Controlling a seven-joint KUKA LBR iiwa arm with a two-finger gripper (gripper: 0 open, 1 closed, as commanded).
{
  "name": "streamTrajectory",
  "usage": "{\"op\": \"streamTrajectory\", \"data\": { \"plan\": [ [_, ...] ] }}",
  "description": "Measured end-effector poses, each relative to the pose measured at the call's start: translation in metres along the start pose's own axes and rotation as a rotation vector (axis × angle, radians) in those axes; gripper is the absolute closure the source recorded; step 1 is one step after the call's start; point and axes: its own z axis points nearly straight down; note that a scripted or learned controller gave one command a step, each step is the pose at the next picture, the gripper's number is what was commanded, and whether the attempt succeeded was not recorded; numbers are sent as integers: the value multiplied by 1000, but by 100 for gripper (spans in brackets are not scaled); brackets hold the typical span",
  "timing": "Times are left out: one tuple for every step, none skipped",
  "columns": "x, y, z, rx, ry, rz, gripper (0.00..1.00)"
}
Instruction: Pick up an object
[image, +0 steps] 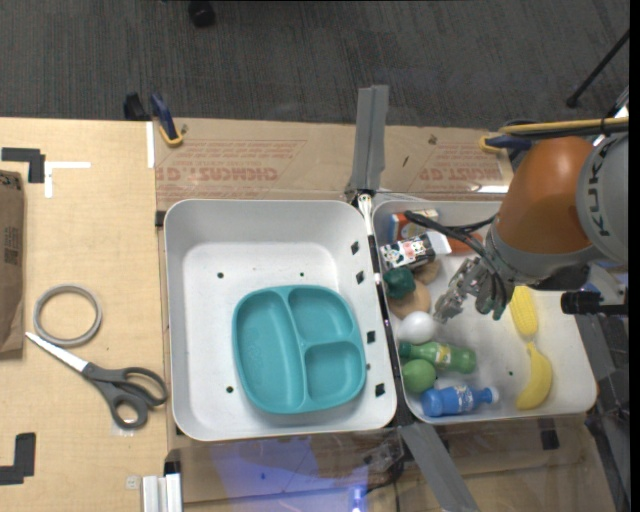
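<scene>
The white ball (415, 326) lies in the right bin (570, 398), just beside your end effector (468, 296), which holds nothing; its opening you cannot tell. Crowded bottles may deflect the grasp.

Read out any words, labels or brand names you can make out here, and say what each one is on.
"KU", partly cut off: on the grey arm.
Red print on the cardboard: upside down, too blurred to read.
Label on the small black and white carton: too small to read.
Blue bottle label: unreadable.
</scene>
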Motion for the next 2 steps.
{"op": "streamTrajectory", "data": {
  "plan": [
    [-43, -7, -88, -1, -3, 127, 100],
    [-43, -7, -88, -1, -3, 126, 0]
  ]
}}
